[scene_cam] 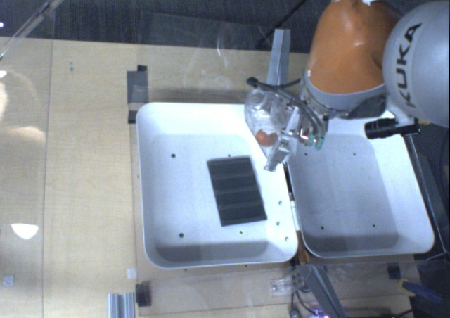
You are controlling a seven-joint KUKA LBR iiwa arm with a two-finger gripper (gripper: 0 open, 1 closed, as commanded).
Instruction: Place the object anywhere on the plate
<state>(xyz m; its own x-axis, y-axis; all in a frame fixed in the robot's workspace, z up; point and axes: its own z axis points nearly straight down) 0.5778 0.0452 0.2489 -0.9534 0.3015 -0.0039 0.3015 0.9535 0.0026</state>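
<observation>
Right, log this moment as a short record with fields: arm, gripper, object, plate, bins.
arm: grey with orange band, reaching in from the right
gripper: above the inner edge of the left bin, near its back right corner
object: small reddish-brown thing seen at the gripper; whether it is gripped cannot be told
plate: dark ribbed rectangle, lying flat in the left bin, nothing on it
bins: two shallow white ones side by side, left and right

Two white bins (169,239) are sitting on the pale wood-grain worktop (70,169), a dark grey ribbed plate (236,191) is lying in the left one, and the grey arm (422,56) is showing its orange band (348,35) above a small reddish-orange object (266,138).
</observation>
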